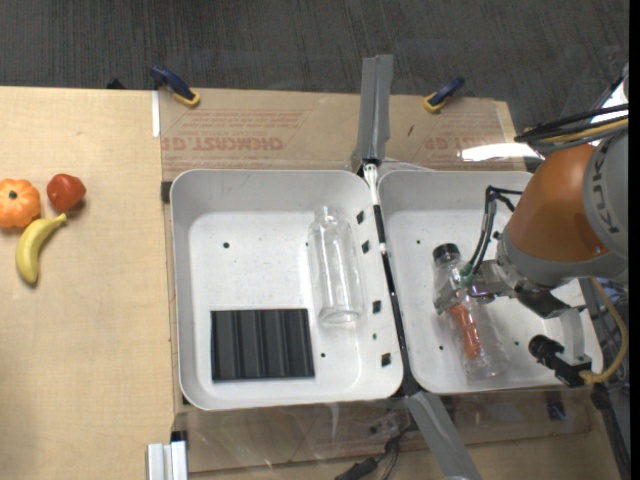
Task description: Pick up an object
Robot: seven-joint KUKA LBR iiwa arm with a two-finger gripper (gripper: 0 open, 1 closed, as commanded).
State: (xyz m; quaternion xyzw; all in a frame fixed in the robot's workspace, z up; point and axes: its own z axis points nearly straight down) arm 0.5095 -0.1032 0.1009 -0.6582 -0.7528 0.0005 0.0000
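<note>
A wooden tabletop (90,368) fills the nine o'clock side – on it lie a banana (35,248), an orange fruit (17,204) and a red fruit (66,192), close together. Toward twelve o'clock, brown cardboard (260,133) is held by two clamps (175,85) (443,93) – grey carpet (300,18) lies beyond

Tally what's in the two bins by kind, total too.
Clear plastic bottles: 2, one in the left bin, one with orange inside in the right bin
Black ribbed tray: 1
Total: 3
</note>
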